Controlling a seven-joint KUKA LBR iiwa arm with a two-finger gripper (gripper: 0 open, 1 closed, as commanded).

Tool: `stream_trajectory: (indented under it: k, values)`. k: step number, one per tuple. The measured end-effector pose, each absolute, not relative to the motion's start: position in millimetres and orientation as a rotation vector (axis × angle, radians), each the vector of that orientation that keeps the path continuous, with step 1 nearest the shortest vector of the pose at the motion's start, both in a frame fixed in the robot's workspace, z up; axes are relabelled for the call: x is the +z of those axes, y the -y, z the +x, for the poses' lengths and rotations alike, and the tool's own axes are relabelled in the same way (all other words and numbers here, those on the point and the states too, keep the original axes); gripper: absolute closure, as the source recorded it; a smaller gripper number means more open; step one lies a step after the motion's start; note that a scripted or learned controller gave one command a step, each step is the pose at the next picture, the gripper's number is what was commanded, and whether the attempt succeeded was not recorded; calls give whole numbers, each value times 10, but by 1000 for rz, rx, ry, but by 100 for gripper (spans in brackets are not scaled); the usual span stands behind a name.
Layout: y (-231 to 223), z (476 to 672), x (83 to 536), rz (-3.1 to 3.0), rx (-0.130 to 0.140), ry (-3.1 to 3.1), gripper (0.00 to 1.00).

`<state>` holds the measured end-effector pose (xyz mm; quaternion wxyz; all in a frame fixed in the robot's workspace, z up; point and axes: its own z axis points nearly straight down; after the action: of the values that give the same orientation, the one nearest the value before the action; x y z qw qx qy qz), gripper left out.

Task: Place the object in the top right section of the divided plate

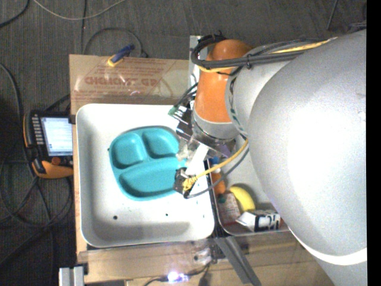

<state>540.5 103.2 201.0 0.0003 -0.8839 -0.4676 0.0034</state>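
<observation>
Camera view puts the gripper (pixel 189 157) low over the right rim of the teal divided plate (pixel 144 162), which lies in the left bin (pixel 95 219). Its tip is hidden by the robot's own fittings, so I cannot tell whether it is apart, together or clamped on anything. No object shows in its grasp.

The top right section (pixel 161 140) lies just up and left of the gripper. The move, as I judge it, turns on that short offset: a drop from here could land on the rim or in the large lower section (pixel 143 180) rather than the small one.

Which object is meant I cannot say. The loose candidates all sit in the right bin (pixel 221 226), to the gripper's right and lower — a yellow rounded thing (pixel 241 198), a small orange thing (pixel 220 187) just beside it and a white-and-black box (pixel 260 220). If the gripper is empty, they lie on the far side of the bin wall, partly under the arm (pixel 309 142), whose bulk hides much of that bin.

Nothing stands on the plate.
</observation>
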Motion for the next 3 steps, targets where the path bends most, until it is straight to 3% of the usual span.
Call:
stream_trajectory:
  k: [1, 2, 3]
  values:
    - [-937, 5296, 2348, -2694, 8, 1618, 100]
    - [-859, 5227, 1819, -2629, 10, 1717, 100]
    - [-1183, 5245, 2153, -2500, 9, 1898, 100]
